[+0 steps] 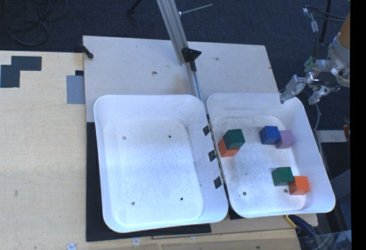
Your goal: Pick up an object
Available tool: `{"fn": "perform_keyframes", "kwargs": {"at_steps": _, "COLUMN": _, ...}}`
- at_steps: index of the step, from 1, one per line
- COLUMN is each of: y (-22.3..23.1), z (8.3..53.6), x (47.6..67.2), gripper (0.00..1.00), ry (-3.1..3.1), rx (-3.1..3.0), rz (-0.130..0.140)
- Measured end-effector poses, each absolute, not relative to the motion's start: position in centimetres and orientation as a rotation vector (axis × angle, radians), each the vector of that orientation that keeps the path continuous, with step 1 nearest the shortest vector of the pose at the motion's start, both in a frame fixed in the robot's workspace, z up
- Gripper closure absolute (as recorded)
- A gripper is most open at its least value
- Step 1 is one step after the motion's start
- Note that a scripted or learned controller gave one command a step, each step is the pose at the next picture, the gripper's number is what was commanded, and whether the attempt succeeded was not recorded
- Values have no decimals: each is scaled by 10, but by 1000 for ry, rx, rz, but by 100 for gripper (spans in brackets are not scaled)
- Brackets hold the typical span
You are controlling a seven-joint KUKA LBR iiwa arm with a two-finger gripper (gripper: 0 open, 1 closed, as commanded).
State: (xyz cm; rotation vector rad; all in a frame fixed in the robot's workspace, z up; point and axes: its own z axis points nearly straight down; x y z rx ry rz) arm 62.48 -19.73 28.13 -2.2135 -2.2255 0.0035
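Several small blocks lie in the right bin (251,203). A dark green block (234,138) sits on top of an orange one (226,149) near the bin's left wall. A blue block (269,134) touches a purple block (285,139) toward the back right. Another green block (282,175) sits beside an orange block (299,185) at the front right. My gripper (305,88) hovers past the bin's far right corner, outside the rim, with its fingers spread and nothing between them.
The left bin (148,163) lies beside the right one, split from it by a ridge with black clips. A slanted aluminium bar (171,17) rises behind the bins. Cables and a stand sit at the right edge near the arm.
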Motion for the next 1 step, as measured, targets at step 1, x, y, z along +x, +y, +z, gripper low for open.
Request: {"fn": "perform_keyframes", "kwargs": {"at_steps": 1, "y": -167, "z": 174, "x": 624, "gripper": 0, "ry": -2217, "rx": -2212, "rz": 8}}
